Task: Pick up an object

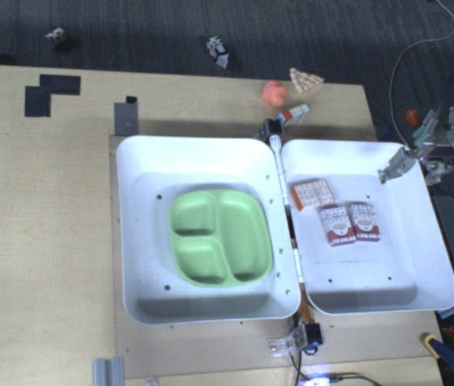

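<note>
Red-and-white cartons [351, 222], two side by side, are seen lying flat in the right bin [420, 292], with a third packet [311, 193] just beside them. Above that bin's far right corner the gripper [391, 173] is held, apart from them; whether it is spread cannot be told.

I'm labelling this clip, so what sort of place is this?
Probably a robotics lab pick-and-place bench: two white bins side by side, a green divided tray in one, small packets in the other, and the gripper over the packets' bin.
</note>
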{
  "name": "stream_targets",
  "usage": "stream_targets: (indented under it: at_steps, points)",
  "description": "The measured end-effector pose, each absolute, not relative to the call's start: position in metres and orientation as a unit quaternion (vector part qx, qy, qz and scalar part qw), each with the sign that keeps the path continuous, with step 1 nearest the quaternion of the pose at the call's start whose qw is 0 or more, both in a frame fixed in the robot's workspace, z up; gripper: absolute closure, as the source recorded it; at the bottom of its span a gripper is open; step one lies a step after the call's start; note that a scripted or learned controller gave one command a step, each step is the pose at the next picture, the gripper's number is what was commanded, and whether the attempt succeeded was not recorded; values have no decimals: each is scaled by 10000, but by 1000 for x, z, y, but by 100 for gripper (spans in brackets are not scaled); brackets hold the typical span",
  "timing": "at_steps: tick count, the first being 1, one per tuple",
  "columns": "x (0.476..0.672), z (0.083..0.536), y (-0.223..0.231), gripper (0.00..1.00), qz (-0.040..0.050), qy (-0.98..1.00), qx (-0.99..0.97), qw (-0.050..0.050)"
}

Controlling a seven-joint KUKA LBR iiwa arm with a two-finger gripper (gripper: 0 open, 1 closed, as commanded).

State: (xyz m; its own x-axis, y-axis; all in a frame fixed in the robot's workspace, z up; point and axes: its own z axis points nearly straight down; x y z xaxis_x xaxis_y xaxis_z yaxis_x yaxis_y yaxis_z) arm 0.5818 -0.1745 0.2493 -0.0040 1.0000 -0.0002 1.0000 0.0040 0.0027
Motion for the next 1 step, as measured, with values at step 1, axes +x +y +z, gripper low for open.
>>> stream_targets:
  at_steps: [1]
  points:
    - [582, 125, -206, 0, 4, 7080, 7062, 5]
